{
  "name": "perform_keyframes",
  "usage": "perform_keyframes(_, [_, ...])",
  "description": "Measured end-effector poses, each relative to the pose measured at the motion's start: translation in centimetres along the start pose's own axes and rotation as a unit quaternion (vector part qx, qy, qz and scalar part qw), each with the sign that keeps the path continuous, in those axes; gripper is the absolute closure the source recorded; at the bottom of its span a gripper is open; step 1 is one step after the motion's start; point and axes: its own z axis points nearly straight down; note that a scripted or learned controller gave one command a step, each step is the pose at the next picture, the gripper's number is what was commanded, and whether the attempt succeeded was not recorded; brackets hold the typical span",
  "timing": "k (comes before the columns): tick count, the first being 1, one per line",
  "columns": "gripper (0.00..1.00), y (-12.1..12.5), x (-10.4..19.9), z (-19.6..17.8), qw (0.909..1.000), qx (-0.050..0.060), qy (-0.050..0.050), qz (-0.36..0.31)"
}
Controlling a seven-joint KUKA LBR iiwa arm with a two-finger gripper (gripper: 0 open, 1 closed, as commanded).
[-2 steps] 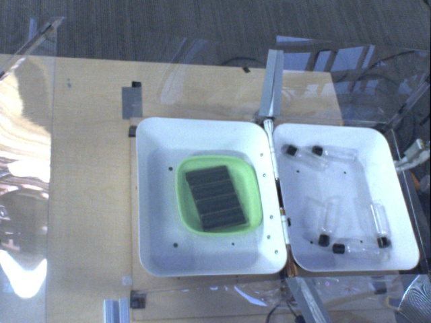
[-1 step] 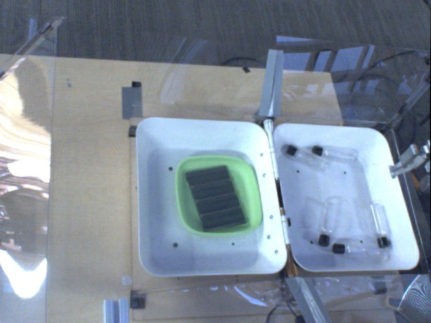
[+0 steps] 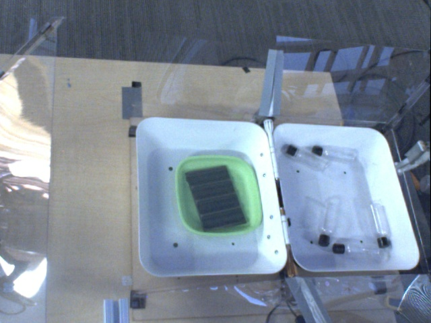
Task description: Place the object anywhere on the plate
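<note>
1. Green square plastic plate [image 3: 183, 204] sat in middle of left shallow white bin [image 3: 151, 153], w/ a dark grey ribbed rectangular block [image 3: 215, 198] lying flat on it, slightly angled.
2. Right shallow white bin [image 3: 397, 200] held clear plastic tubes w/ black caps: two at far side [image 3: 316, 152], several at near side [image 3: 330, 227], lying apart from each other.
3. Both bins rested side by side, touching, on light wooden bench [image 3: 87, 180].
4. Gripper state: couldn't tell.
</note>
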Motion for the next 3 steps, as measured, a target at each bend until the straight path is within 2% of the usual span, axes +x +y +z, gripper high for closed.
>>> perform_keyframes(1, [0.0, 0.1, 0.0, 1.2, 0.999, 0.0, 0.0, -0.046])
perform_keyframes(2, [0.0, 0.0, 0.0, 0.8, 0.9947, 0.0, 0.0, -0.103])
perform_keyframes(3, [0.0, 0.0, 0.0, 0.1, 0.9853, 0.0, 0.0, -0.171])
